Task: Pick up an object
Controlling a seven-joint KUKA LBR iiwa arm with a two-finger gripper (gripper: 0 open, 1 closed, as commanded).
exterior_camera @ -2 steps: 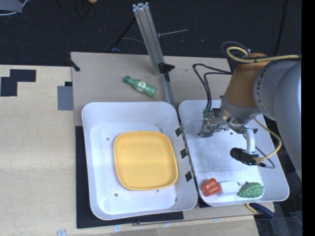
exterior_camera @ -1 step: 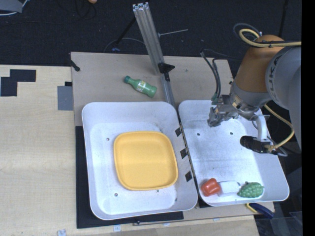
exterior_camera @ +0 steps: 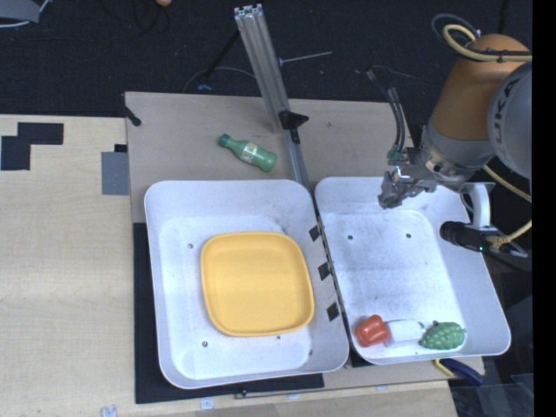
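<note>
Objects to pick sit in the right bin (exterior_camera: 486, 311), all bunched along its near edge: a red pepper-like piece (exterior_camera: 372, 329) toward the near-left corner, a white item (exterior_camera: 405, 330) just beside it on the right, then a green bumpy cluster (exterior_camera: 443, 336) close to the near-right corner. White item seems to touch or nearly touch both neighbours, can't tell for sure. Rest of that bin floor is bare white with dark speckling.

Gripper (exterior_camera: 393, 191) hangs over the far edge of the right bin, toward its far-left corner, well apart from the three items. Whether it is spread or pressed together, cannot tell; too small and dark. Nothing visibly in it. Orange band (exterior_camera: 473, 94) of the arm sits above the wrist, at the frame's upper right, cables looping by it.

Left bin (exterior_camera: 169, 259) carries a yellow square plate (exterior_camera: 257, 282), roughly centred, lying flat.

On the bench (exterior_camera: 174, 129) beyond the left bin's far edge lies a green bottle (exterior_camera: 248, 152) on its side. A metal rail (exterior_camera: 268, 59) slants down from the far side to the gap between the two bins.
</note>
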